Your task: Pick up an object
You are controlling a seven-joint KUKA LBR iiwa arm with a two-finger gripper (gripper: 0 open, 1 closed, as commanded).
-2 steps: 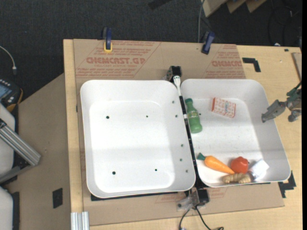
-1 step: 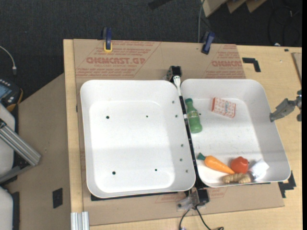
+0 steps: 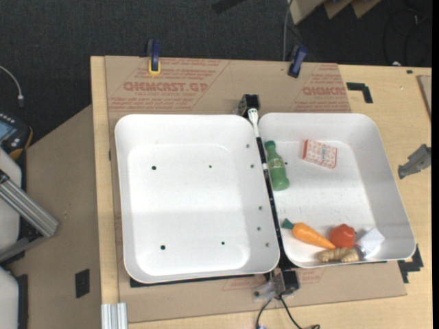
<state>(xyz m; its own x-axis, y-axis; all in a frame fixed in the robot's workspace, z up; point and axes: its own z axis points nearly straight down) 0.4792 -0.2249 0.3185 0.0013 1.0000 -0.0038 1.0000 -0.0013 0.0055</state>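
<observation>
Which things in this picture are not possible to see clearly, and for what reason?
- Pincer: cut off by the right edge of the camera view; whether it is open or shut cannot be told.
- Box: its red print is too small to read.
- White object: crumpled in the right bin's corner, too small to identify.
- Tan root: partly behind the bin's rim and the tomato.

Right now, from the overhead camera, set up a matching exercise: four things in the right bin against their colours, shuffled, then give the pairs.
Things:
1. bottle
2. carrot
3. tomato
4. small packet

Colours:
A. red
B. white with red print
C. green
D. orange

Pairs: 1-C, 2-D, 3-A, 4-B
</observation>
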